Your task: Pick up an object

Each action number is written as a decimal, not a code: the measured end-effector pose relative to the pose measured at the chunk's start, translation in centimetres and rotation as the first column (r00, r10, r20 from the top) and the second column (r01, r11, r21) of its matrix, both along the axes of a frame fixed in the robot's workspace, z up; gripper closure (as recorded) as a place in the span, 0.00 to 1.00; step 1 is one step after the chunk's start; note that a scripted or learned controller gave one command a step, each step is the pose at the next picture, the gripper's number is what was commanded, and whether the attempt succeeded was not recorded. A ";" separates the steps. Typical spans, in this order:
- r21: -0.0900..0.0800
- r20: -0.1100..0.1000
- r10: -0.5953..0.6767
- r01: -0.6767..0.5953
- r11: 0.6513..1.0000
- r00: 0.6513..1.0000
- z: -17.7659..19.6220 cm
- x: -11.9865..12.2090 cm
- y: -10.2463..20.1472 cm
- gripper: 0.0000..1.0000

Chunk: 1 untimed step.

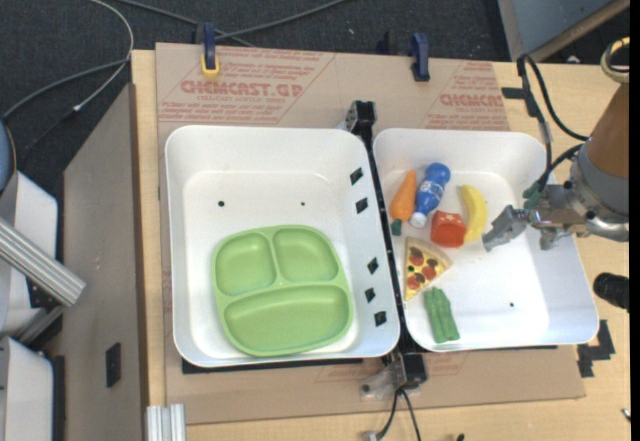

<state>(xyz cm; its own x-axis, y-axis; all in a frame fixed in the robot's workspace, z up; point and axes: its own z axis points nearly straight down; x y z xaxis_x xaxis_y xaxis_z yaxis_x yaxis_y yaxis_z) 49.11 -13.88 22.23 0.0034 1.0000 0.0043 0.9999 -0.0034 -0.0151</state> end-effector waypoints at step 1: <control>-0.003 0.013 0.004 -0.004 1.000 1.000 0.6 0.3 0.0 0.00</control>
